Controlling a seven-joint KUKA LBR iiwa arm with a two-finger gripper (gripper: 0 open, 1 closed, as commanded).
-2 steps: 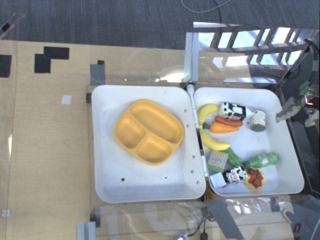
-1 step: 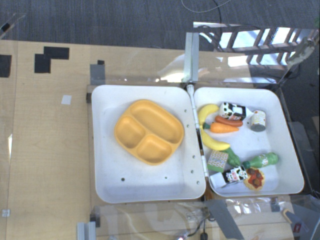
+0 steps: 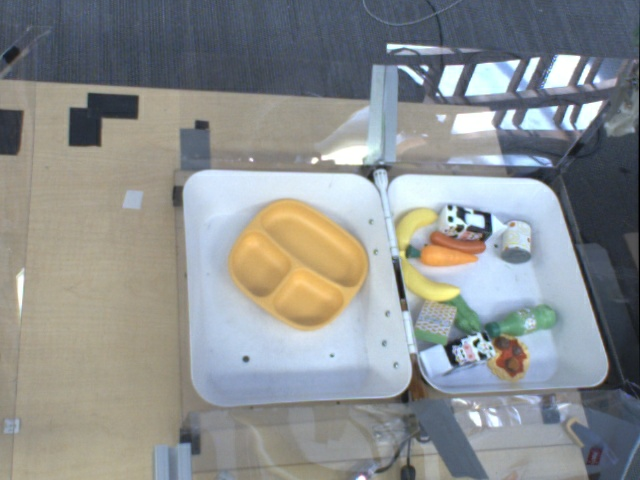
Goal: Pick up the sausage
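Note:
The sausage is a short reddish-brown link lying in the upper part of the right bin. It rests between a black-and-white cow-print carton just behind it and an orange carrot touching its front side. A yellow banana curves around their left ends.
A small grey can lies right of the sausage. Near the front of the right bin are a green bottle, a pizza slice, a second cow-print carton and a checkered cracker. The left bin holds a yellow divided plate.

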